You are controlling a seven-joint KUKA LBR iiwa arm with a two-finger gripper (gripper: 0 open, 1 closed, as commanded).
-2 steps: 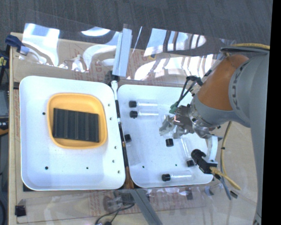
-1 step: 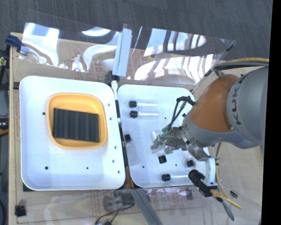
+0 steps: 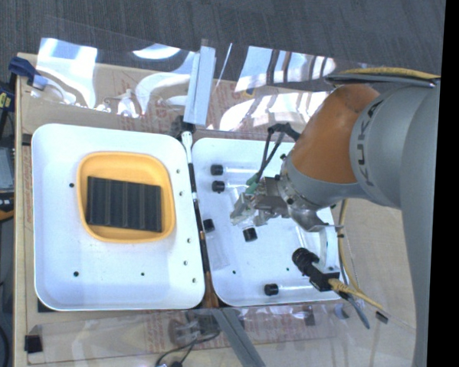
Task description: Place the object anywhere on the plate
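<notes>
You had the grey two-finger gripper point(image 3: 247, 209) low over the right shallow white bin point(image 3: 232, 283); I couldn't tell its state. The yellow rounded plate point(image 3: 126, 170), dark ribbed centre, sat in the left bin point(image 3: 56, 262).

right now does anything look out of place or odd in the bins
Nothing looks spilled or broken. The yellow plate lies flat in the left bin, carrying a dark ribbed block. The gripper is over the right bin.
</notes>
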